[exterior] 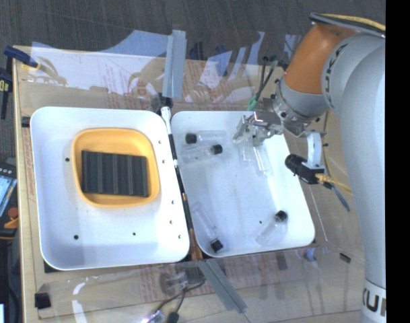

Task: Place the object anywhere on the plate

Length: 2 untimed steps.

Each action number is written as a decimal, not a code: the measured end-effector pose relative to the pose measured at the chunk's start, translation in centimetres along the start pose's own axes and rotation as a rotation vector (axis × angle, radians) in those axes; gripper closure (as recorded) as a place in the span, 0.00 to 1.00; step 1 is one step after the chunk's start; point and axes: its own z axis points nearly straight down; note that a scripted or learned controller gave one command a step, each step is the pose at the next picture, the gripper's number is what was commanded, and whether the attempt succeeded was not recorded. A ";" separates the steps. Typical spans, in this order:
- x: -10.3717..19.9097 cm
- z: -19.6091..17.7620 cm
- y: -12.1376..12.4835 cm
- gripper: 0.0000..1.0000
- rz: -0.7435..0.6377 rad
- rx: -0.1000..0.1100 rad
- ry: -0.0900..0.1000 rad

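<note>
Objects: several clear vials with black caps lie in the right bin (pixel 295 231). One vial (pixel 203 140) rests near the bin's far left corner, cap at its left end; a second vial (pixel 210 151) lies just beside it, cap to the right. A third vial (pixel 206 229) lies along the near left side, cap toward the near corner. A fourth vial (pixel 272 227) sits near the near right corner, cap at its upper end. All are flat on the bin floor, none on the plate.

Plate (pixel 115 167): yellow, rounded-rectangular, with a dark ribbed centre, lying in the left bin (pixel 56 234), well apart from the vials.

Claw (pixel 253 148): hangs over the far right part of the right bin, below the arm's (pixel 312 66) orange band. Its clear fingers point down toward the bin floor; cannot tell whether they are parted or closed, and nothing is visibly between them.

Both bins sit side by side on the table (pixel 90 79).
</note>
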 end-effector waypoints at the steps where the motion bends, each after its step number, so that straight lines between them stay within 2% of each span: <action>1: 6.3 -3.2 -0.1 1.00 -0.230 -0.003 -0.003; 2: 9.1 0.2 1.6 1.00 -0.524 0.001 -0.003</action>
